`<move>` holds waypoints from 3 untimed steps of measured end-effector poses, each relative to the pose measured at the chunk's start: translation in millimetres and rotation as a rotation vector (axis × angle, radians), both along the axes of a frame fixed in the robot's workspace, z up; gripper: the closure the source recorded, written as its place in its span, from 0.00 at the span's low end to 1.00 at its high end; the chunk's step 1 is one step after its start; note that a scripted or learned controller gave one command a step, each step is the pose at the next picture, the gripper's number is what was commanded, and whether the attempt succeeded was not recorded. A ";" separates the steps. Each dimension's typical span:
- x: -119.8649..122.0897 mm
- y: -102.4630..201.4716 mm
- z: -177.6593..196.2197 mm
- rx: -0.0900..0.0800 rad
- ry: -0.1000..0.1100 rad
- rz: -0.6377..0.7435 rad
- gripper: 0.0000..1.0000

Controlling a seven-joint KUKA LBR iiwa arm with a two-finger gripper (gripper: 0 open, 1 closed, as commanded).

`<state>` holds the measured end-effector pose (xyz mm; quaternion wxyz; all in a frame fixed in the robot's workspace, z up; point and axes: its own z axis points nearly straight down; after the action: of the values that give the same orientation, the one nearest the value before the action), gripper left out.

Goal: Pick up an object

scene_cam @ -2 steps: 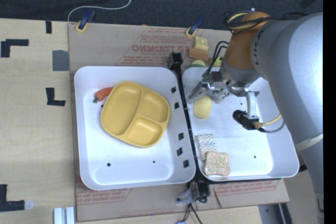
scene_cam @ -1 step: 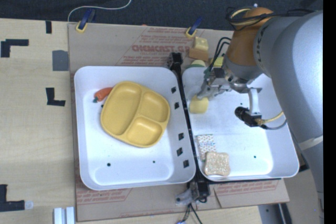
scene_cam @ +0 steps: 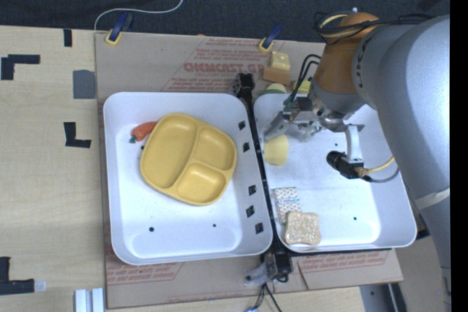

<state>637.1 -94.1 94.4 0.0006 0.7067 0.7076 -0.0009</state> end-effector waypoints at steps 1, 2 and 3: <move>-1.0 -4.5 -10.5 0.001 0.001 -0.001 0.00; 3.4 0.3 -9.9 0.002 -0.001 0.000 0.00; -0.5 -0.6 -9.7 0.000 0.000 -0.001 0.00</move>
<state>636.6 -94.7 84.7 0.0006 0.7069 0.7073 -0.0008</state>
